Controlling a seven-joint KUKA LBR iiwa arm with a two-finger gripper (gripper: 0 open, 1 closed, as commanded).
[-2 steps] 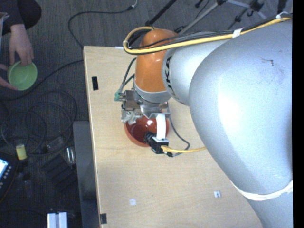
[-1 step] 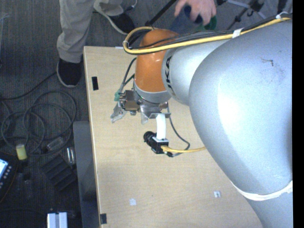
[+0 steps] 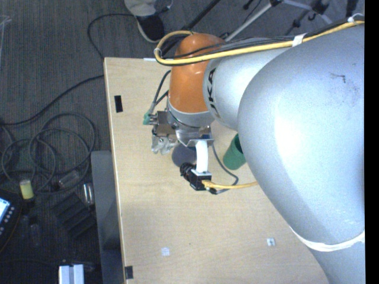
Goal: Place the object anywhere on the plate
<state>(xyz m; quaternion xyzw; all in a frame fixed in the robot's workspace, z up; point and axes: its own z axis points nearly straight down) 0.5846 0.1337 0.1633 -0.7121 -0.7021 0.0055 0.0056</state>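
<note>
Big grey arm (image 3: 296, 117) fills the right side from 12 to 5 o'clock, its orange band (image 3: 189, 70) above centre, and the wrist hangs over the light wooden bench (image 3: 177, 235). Gripper (image 3: 161, 142) sits just left of centre at the wrist's 8 o'clock; whether it is released or clenched, cannot tell. A green object (image 3: 233, 153) peeks out at the wrist's 3 o'clock, tucked against the arm's edge, and a dark round patch (image 3: 182, 156) lies just under the wrist, with a yellow cable (image 3: 231, 186) at 5 o'clock.
</note>
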